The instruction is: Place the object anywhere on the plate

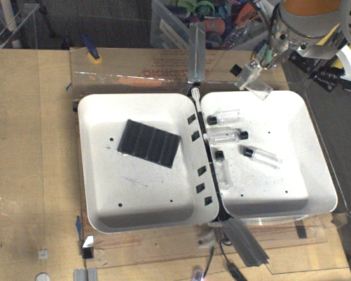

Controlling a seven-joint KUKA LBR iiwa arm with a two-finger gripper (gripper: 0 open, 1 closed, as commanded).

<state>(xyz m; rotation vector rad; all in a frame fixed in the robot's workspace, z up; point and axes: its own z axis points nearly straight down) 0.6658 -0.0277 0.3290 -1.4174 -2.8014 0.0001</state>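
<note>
In the upper right of the frame the gripper (256, 72) is hanging over the back rim of the right bin (316, 180), and something clear and glassy is showing at its tip, very likely a vial (254, 84) pinched between the fingers, though the transparency is making the contact hard to confirm, so I am reading the hand as closed on it with some doubt. The plate (149, 143), a dark ribbed rectangle, is lying flat and slightly turned in the left bin (105, 204), well apart from the gripper toward the centre left. A vial of this kind is looking light, stiff and slick, probably plastic or thin glass, round enough to roll once released; taking it across the middle of its body, rather than at the black cap, is seeming the safer hold. Four more vials are lying in the right bin: one near the divider at top (222, 117), one just below it (228, 136), one angled toward the centre (260, 156), and one along the divider (221, 167). The raised divider (200, 151) between the bins, with its row of black clips, is standing between the gripper and the plate, so the carry is calling for height over it, and the plate's ridges may be helping to stop any rolling
</note>
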